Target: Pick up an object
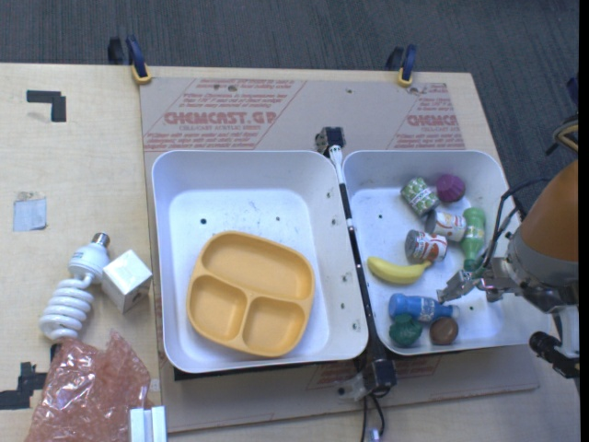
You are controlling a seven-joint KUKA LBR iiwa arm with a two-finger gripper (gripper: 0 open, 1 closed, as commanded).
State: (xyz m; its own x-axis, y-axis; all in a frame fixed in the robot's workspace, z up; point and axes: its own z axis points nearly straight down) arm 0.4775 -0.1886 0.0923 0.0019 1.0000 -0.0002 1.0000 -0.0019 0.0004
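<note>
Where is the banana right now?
The banana lies in the right bin, near its left wall. A small can sits just above it in the camera view, and a blue bottle lies just below.

A spiral bulb lies beside a white cube.

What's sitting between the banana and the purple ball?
In the camera view, a small can lies between the banana and the purple ball, with a white and red bottle just beyond it.
</note>
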